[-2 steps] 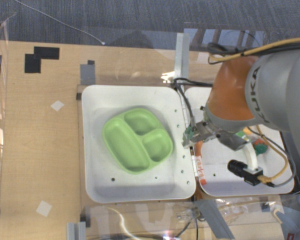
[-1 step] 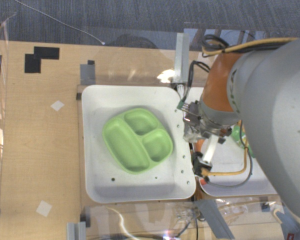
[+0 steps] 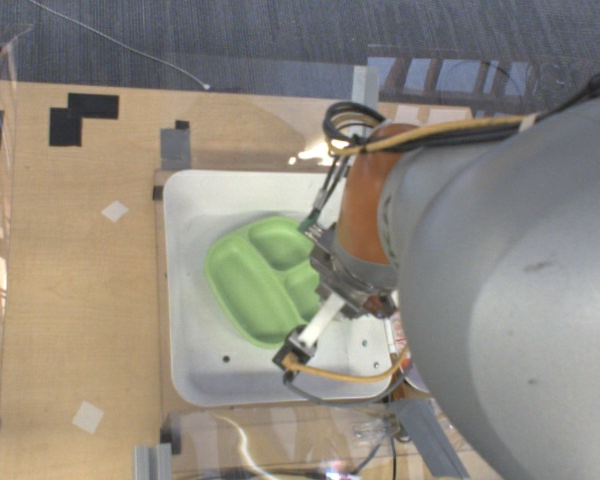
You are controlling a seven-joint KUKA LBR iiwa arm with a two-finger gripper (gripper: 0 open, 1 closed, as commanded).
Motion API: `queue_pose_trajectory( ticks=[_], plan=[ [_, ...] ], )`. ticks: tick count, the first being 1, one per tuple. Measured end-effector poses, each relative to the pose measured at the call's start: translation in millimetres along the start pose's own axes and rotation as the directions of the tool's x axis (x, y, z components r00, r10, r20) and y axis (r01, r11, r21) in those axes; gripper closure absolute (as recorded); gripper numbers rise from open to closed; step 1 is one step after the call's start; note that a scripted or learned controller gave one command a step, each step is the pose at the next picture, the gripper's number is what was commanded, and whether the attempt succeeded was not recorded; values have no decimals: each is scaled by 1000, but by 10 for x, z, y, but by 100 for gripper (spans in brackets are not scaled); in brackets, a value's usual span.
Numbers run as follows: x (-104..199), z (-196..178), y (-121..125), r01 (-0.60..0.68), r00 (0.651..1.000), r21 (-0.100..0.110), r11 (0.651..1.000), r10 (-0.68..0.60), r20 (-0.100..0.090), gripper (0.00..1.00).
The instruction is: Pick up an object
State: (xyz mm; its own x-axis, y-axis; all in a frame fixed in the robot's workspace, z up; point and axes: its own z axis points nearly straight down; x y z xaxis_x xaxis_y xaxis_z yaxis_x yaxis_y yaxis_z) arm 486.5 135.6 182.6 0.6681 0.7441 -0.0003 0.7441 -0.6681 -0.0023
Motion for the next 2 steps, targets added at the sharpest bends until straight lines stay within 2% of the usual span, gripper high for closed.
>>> queue_pose_trajectory(
  ticks=[1,2],
  plan=[
    [479,226,-436,-338,941,0,941,338,0,100],
    [747,-136,-665,-593,805,1,805,593,-3,100]
  ],
)
